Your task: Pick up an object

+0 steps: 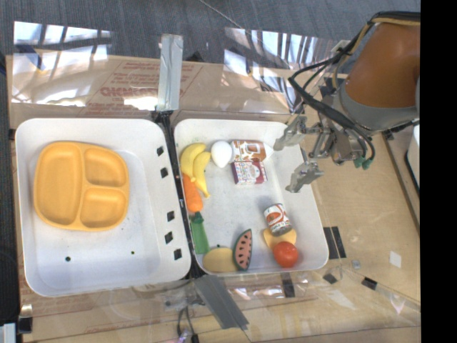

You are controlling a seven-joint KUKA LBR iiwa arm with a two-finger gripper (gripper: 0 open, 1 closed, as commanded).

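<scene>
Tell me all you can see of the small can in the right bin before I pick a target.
The can is a short cylinder with a red and white printed label and a pale metal-looking end. It lies on its side, tilted, on the floor of the right bin, toward the near right corner. Its lower end touches a yellow piece beside the tomato. The gripper hangs above and beyond it, apart from it.

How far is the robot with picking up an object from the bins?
Nothing looks done yet. The hand hangs open over the right side of the right bin with nothing between its fingers. The toy foods lie on the bin floor: bananas, egg, small carton, can, tomato, watermelon slice. The whole pick is left: descend, close, lift.
</scene>
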